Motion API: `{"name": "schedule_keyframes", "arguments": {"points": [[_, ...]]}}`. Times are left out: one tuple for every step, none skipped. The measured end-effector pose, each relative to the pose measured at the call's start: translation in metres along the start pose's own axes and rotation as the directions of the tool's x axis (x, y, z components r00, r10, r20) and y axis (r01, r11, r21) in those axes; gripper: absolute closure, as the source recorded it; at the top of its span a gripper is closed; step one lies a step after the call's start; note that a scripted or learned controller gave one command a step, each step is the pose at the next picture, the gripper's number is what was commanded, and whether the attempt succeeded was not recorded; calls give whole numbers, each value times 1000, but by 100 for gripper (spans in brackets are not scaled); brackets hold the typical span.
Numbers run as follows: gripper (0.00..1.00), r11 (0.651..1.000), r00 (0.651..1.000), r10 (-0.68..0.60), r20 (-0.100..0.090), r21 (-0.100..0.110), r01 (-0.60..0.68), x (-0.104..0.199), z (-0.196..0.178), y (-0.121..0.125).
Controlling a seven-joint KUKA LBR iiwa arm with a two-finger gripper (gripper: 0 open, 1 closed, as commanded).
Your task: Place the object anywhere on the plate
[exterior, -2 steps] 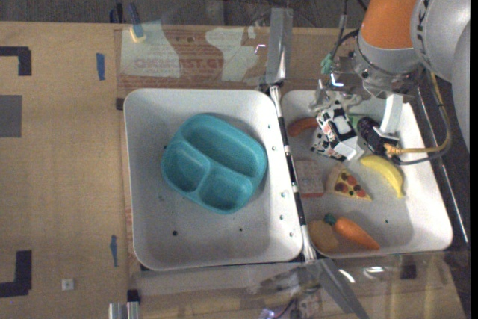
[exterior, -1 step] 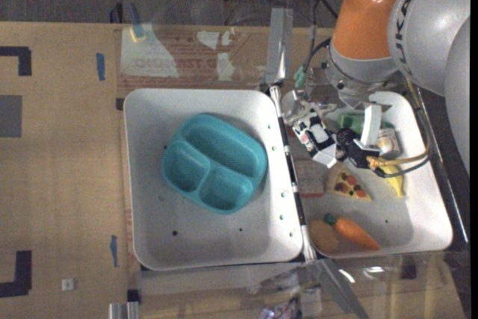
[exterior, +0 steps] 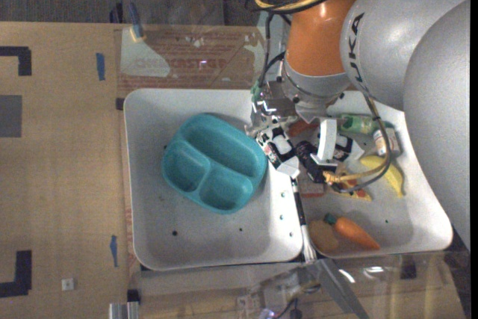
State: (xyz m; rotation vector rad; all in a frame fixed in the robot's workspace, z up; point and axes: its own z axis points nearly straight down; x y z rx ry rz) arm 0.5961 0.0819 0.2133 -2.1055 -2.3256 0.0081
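While the arm (exterior: pixel 388 33) hangs over the wall between the two bins, its wrist hardware hides the jaws, so I cannot tell whether they are open or closed. Just left of it, the teal divided plate (exterior: pixel 214 162) lies in the left bin (exterior: pixel 187 235). In the right bin (exterior: pixel 418 224), a carrot (exterior: pixel 357 232) touches a tan lump (exterior: pixel 325 235), with a banana (exterior: pixel 388 172) above them.

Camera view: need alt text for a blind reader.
The grey-and-orange arm reaches from the right, wrist low over the right bin by the divider. A teal divided plate lies in the left bin; a carrot and a banana lie in the right bin.
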Motion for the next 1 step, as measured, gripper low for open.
{"name": "schedule_keyframes", "arguments": {"points": [[0,1000,1000,0,0,-1,0,0,0,0]]}}
